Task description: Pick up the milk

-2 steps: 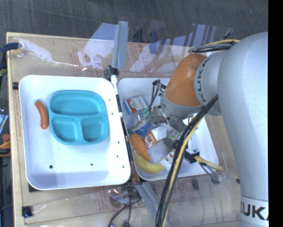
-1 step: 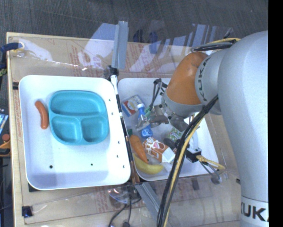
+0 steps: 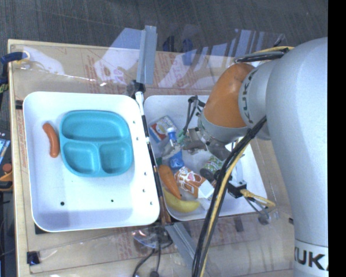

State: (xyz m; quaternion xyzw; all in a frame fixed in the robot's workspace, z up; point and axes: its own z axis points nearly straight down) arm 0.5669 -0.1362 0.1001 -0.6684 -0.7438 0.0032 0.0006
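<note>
Starting at the left, the left bin (image 3: 40, 206) holds a blue divided tray (image 3: 97, 141) with a sausage (image 3: 51, 139) lying just beside its left edge, on the bin floor. None of this matters to the task. A raised rim separates it from the right bin (image 3: 250, 172), where the clutter sits: a small carton with a red and white face (image 3: 160, 127) near the top left corner, a blue-capped bottle (image 3: 173, 137) just beside it, a carrot (image 3: 168, 180) lower down, a banana (image 3: 182, 205) along the bottom edge, and a white and orange carton (image 3: 190, 183) touching the carrot and resting above the banana.

That white and orange carton looks to me like the milk, though its print is too small to read; the red and white carton is the other candidate. It lies tilted among its neighbours, not upright.

The arm (image 3: 242, 100) comes in from the right, its orange band over the middle of the right bin, and the gripper (image 3: 191, 145) hangs below it near the bottle, above and slightly left of the milk. Whether the claw is released or clenched I cannot tell; wrist and cables hide it.

The step in hand seems to be the approach. Next, the claw must come down and over the carton, straddle its narrow sides clear of carrot and banana, then close.
</note>
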